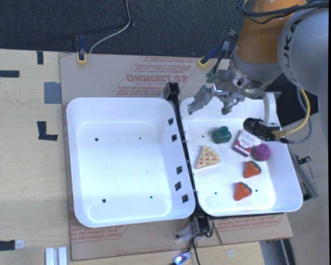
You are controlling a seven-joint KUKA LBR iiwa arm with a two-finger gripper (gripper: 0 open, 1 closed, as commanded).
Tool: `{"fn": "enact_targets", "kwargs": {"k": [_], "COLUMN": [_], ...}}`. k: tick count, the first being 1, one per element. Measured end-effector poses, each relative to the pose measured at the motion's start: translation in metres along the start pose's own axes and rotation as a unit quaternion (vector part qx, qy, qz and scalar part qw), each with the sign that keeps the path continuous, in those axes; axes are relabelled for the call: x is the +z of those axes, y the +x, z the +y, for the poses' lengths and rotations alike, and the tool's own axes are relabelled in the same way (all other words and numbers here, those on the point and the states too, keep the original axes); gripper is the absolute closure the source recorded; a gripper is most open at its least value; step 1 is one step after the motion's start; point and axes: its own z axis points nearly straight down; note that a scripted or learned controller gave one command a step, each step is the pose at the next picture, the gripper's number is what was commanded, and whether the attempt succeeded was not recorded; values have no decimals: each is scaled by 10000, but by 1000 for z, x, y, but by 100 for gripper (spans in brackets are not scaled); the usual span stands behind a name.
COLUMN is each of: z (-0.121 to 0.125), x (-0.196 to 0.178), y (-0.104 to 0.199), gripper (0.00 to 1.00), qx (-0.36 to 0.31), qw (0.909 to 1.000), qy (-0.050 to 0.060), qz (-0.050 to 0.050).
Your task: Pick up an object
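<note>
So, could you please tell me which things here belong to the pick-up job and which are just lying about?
Job:
gripper
green pepper
waffle wedge
red-and-white carton
purple ball
two strawberries
right bin

Lying about:
left bin
cardboard sheet
yellow clamp

I am looking down on a pale wooden bench point(22, 164) that is carrying a brown cardboard sheet point(149, 76) with red printing, black tape marks point(44, 130) sitting on the wood at the left. Beyond the bench a dark carpeted floor point(55, 10) is showing, a thin white cable point(107, 36) trailing across it to a yellow clamp point(81, 56) that is gripping the cardboard's far edge
</note>
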Motion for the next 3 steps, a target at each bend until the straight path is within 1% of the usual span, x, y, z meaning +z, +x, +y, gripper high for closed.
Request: {"fn": "enact_targets", "kwargs": {"k": [1,2,3], "z": [-38,-68,-124], "x": [43,93,155], "y": [-87,-15,-73], "gripper": [0,0,0], "qx": [83,19,83], "qw": [10000,10000,9999], "qy": [40,54,69], "qz": [-30,1,-14]}}
